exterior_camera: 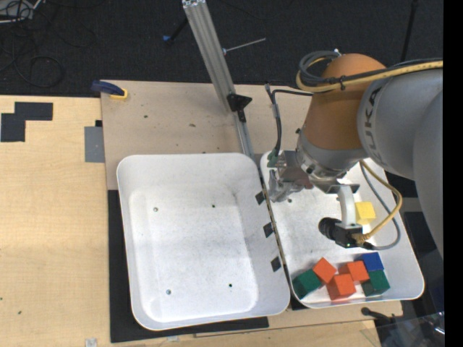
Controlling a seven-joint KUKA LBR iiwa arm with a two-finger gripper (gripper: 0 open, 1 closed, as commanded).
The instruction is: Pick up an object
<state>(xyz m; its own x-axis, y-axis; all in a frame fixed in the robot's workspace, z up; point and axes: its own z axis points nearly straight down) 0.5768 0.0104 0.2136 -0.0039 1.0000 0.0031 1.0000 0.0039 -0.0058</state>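
Clearly, from the camera view, the likely targets are the small blocks clustered in the near corner of the right bin (405,284): 3 orange blocks (341,285), 2 green ones (307,282), a blue block (372,260), and a yellow block (365,210) lying apart, farther up the bin beside the wrist. They look like rigid, light cubes with flat faces and crisp edges, probably wood or plastic, so they should neither deform nor break under a pinch; the smooth painted faces could slip a little if caught on a corner. The best hold is across 2 opposite flat faces, square to the block. The clustered pieces sit touching or nearly touching, some tilted, which leaves little room for fingers to slide down between them; the yellow block stands clear and seems the easiest to take. The gripper (281,183) hangs low at the far left side of the right bin, near the wall it shares with the left bin (145,172), well apart from the cluster. Its state cannot be told from this angle, and nothing is visibly held.
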